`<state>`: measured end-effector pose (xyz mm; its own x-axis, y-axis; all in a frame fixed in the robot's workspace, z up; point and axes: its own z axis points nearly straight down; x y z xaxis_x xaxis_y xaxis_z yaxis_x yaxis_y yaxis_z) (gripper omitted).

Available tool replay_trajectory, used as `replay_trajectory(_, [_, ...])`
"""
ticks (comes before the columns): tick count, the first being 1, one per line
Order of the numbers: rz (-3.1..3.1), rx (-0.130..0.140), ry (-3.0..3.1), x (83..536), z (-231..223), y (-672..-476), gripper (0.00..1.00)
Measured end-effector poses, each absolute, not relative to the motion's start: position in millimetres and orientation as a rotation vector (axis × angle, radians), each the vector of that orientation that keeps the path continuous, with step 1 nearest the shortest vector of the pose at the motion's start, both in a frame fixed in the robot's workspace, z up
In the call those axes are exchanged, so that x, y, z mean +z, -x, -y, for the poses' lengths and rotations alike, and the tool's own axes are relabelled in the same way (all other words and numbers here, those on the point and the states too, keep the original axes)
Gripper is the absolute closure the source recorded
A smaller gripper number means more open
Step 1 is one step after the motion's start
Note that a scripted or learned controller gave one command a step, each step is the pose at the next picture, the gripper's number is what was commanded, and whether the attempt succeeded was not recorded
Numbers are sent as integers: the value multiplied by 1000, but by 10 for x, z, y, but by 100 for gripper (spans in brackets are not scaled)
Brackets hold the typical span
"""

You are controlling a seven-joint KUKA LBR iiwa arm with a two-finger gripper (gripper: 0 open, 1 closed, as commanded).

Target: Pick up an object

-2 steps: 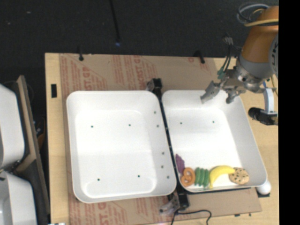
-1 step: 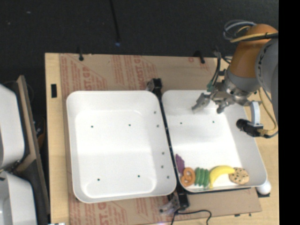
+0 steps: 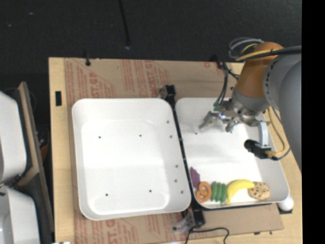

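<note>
— What is being borne by the bench (image 3: 61,136)?
— Two bins; toys (image 3: 231,190) are lying along the right bin's (image 3: 223,151) near edge.
— The gripper (image 3: 217,122)?
— Being held spread apart, nothing clasped, well above them.

Bright, even overhead light falls on the counter (image 3: 101,80); bkgd at 12 o'clock drops to near black. Both white bins run close to blown out: left bin (image 3: 124,156) shows a soft grey band across its floor, right bin (image 3: 218,146) a faint shadow under the arm (image 3: 254,85). Mild sheen on the arm's orange band. Frame is low-res, slightly soft overall; small items at 5 o'clock lack fine detail. Claw (image 3: 218,120) edges smeared, w/ light colour fringing.
</note>
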<state>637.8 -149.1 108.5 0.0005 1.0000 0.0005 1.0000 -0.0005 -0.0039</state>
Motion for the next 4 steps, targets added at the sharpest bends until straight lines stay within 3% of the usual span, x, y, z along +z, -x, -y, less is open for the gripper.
replay_trajectory(1, [2221,-2,2225,1223,1503,-6395,100])
replay_trajectory(4, [2224,-5,2225,2759,1553,-6485,100])
